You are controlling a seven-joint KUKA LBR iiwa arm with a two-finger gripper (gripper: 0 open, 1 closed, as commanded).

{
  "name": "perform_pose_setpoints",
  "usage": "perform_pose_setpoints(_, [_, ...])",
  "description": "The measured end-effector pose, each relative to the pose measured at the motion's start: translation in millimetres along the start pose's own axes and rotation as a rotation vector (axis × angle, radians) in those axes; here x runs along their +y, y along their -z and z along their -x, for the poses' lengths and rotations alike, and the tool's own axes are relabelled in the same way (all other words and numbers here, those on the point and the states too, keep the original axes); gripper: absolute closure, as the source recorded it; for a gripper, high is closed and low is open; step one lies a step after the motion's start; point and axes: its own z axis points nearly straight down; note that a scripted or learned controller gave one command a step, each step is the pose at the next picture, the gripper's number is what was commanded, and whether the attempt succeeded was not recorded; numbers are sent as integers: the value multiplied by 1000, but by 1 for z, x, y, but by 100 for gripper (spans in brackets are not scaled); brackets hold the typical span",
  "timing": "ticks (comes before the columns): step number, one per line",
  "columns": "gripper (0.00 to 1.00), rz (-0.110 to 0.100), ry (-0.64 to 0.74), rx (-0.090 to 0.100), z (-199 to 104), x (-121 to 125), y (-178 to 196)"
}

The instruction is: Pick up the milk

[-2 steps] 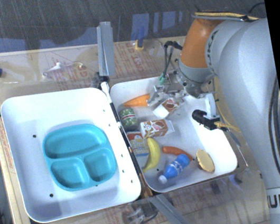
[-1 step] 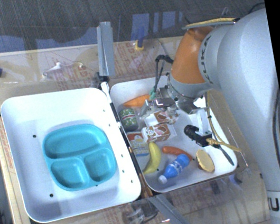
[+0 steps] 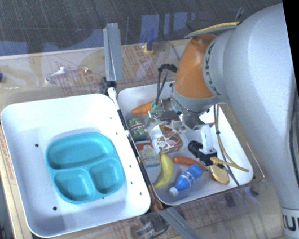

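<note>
Hovering over the right bin (image 3: 245, 176), the end effector (image 3: 164, 120) sits by the milk carton (image 3: 164, 139); its state I cannot tell. Crowding from the banana (image 3: 165, 170), blue bottle (image 3: 185, 181) and can (image 3: 136, 127) risks grabbing a neighbour instead.

The grey arm (image 3: 261, 102) comes in from the right of the camera view as a broad curved link that covers the right edge of the right bin (image 3: 244, 153). Its orange band (image 3: 198, 73) sits above the far part of that bin, and the wrist below it bends down toward the bin's middle. The gripper (image 3: 164, 120) hangs low over the bin's centre, cables looping off the wrist toward the bin's far rim; the fingers' spacing cannot be made out.
</note>
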Motion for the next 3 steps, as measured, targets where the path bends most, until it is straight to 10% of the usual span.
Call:
perform_pose_setpoints(1, [0, -17, 15, 25, 18, -2, -4])
perform_pose_setpoints(2, [100, -18, 21, 31, 14, 0, 8])
perform_pose_setpoints(3, [100, -53, 285, 40, 22, -9, 130])
